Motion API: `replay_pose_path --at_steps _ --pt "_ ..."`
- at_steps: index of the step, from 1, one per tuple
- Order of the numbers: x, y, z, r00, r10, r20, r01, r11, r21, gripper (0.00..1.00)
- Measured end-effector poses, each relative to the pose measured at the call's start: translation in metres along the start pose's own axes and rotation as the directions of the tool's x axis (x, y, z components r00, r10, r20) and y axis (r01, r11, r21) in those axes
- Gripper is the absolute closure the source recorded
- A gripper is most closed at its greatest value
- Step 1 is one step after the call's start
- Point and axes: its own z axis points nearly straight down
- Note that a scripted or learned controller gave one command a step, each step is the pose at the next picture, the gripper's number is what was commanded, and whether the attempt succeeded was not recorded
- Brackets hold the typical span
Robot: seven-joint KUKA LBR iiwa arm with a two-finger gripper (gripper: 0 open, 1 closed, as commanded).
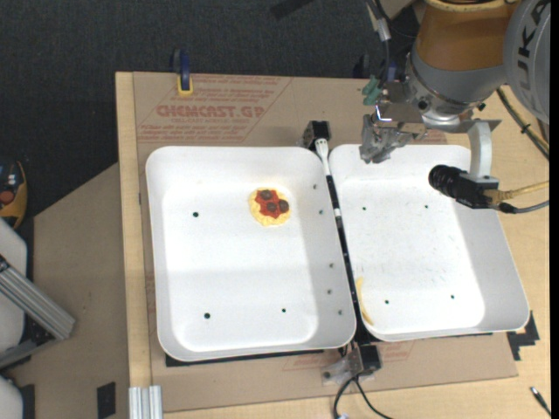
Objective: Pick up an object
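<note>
Tool (377,151) over R bin (489,312), pizza toy (270,207) L bin (175,260)

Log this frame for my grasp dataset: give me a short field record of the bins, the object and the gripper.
left bin: holds one item, in its upper middle part
item: small toy pizza, yellow with red topping and dark spots, lying flat
right bin: white floor with small dark dots
gripper: above the upper left corner of the right bin, apart from the toy pizza
finger state: cannot tell
held object: none seen between the fingers
arm: grey with an orange band, entering from the upper right
</note>
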Motion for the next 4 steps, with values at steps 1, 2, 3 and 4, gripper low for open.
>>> replay_pose_path --at_steps 1,2,3,4 --pt "-0.001 0.002 -0.135 1.000 0.006 0.002 -0.006 1.000 -0.026 1.00" --pt "0.082 0.002 -0.054 1.000 0.001 0.002 -0.001 1.000 -0.001 1.00" --pt "0.117 0.027 0.040 1.000 0.005 0.003 -0.005 1.000 0.000 1.00" --pt "0.198 0.056 0.086 1.000 0.001 0.000 -0.001 1.000 -0.011 1.00"
